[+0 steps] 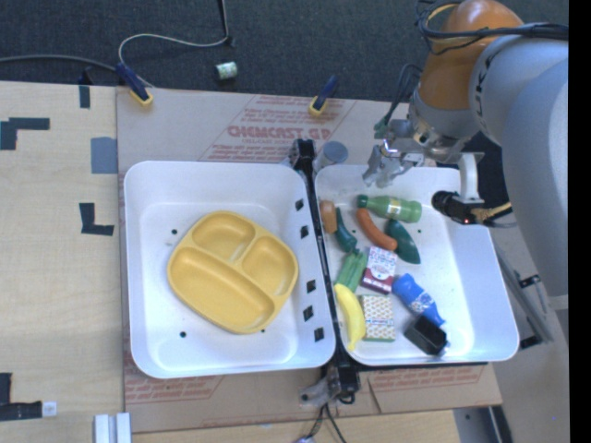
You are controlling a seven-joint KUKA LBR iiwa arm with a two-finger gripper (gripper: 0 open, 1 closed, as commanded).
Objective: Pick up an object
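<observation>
The right bin (480, 284) holds several small items: a green bottle (392, 208) lying on its side, an orange sausage (374, 227), a dark green pepper (404, 241), a banana (349, 314), a small red-and-white box (379, 270), a blue bottle (416, 295) and a black block (427, 335). My gripper (383, 166) hangs over the far edge of that bin, just above and left of the green bottle. I see nothing in it.
A yellow divided plate (233, 270) lies in the left bin (148, 247). Black clips (309, 238) run along the wall between the bins. The arm's orange band (462, 53) and grey body rise at the right. A cable and blue clamps (134, 83) lie beyond the bins.
</observation>
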